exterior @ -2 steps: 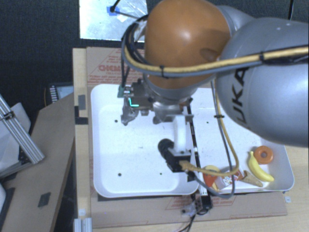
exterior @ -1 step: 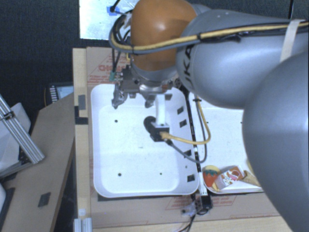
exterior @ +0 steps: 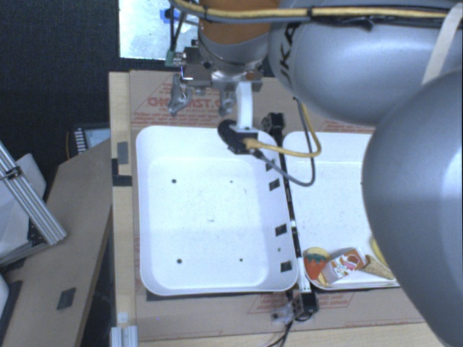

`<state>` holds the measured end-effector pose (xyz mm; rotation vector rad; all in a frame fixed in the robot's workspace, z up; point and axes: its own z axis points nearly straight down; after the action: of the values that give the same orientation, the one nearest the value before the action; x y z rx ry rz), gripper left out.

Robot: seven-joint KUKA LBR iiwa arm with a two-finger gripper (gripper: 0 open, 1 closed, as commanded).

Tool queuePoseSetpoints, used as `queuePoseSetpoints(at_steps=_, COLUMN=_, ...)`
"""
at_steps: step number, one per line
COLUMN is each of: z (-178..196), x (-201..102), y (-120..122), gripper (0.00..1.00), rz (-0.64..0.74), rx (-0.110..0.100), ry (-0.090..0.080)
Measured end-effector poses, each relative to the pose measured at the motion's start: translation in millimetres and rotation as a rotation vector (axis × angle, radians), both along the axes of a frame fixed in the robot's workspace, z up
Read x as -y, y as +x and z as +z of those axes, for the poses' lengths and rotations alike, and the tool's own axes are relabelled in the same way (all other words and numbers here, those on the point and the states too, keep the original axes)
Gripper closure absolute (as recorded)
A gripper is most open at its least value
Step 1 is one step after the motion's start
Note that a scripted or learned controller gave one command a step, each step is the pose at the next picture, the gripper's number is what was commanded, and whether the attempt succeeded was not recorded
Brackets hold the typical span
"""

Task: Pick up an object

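My gripper hangs over the far edge of the left bin, below the orange wrist band. Its two metal fingertips stand apart, open, and nothing sits between them. A few small objects lie in the near left corner of the right bin: an orange-red piece, a white packet with red print and a yellow piece that the arm partly hides. The gripper is far from these, up and to the left.
The big grey arm covers the upper right and much of the right bin. A black fitting with a yellow cable hangs beside the gripper over the strip between the bins. Cardboard lies under both bins. An aluminium rail stands at left.
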<state>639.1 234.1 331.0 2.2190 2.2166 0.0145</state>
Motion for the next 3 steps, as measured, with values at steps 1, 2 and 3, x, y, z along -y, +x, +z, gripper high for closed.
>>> queuePoseSetpoints(at_steps=1, z=-4.9, x=89.9, y=-88.3, gripper=0.0, rz=-0.005, rx=-0.015, ry=-0.005)
queuePoseSetpoints(at_steps=2, z=42.9, x=35.7, y=-70.9, gripper=0.0, rz=0.009, rx=-0.003, ry=0.001)
queuePoseSetpoints(at_steps=3, z=114.0, x=64.7, y=-144.6, gripper=0.0, rz=0.005, rx=-0.007, ry=-0.001)
